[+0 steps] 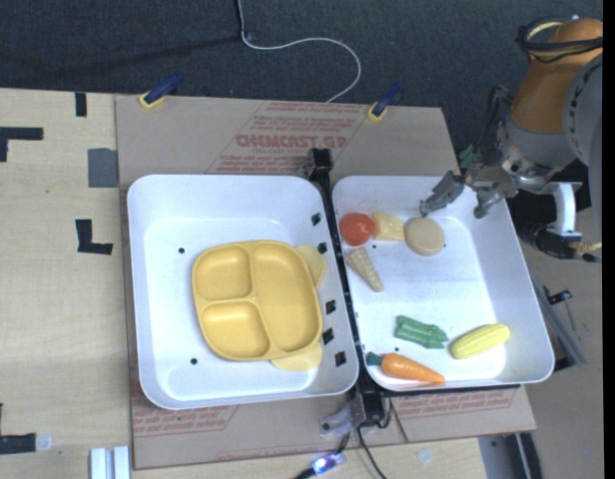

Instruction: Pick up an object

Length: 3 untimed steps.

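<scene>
My gripper (459, 201) hangs over the far right part of the right bin (507, 267), open, with nothing between its fingers. Just below and left of it lie a tan round bun (424, 236), a pale yellow wedge (387, 228) and a red tomato (356, 229). A cone-shaped piece (366, 267) lies under the tomato. Toward the bin's near side sit a green vegetable (420, 331), a yellow corn cob (479, 340) and an orange carrot (411, 368).
The left bin (158, 267) holds a yellow divided plate (256, 299) on top of another yellow piece. A white cable (307, 43) runs across the dark floor behind the bench. The arm's grey and orange body (552, 98) stands at the right.
</scene>
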{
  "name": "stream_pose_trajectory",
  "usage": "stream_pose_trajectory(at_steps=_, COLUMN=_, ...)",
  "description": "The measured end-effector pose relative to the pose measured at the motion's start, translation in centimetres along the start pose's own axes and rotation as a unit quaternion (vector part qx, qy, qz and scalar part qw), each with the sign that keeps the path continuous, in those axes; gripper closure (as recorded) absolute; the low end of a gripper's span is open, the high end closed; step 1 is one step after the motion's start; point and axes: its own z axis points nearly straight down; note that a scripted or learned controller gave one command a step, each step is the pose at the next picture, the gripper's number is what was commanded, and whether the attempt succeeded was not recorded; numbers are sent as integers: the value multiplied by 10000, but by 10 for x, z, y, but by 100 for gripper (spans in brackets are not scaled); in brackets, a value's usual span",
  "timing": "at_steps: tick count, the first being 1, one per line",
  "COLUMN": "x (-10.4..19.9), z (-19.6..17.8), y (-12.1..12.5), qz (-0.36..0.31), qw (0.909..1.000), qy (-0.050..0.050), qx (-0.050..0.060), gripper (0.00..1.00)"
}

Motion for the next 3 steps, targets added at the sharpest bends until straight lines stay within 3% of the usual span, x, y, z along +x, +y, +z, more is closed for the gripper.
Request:
stream_pose_trajectory(at_steps=1, x=0, z=-9, y=3, qz=-16, qw=10000, qy=-14, qx=-73, gripper=0)
stream_pose_trajectory(at_steps=3, x=13, z=83, y=1, qz=-18, qw=10000, qy=-16, qx=-57, gripper=0)
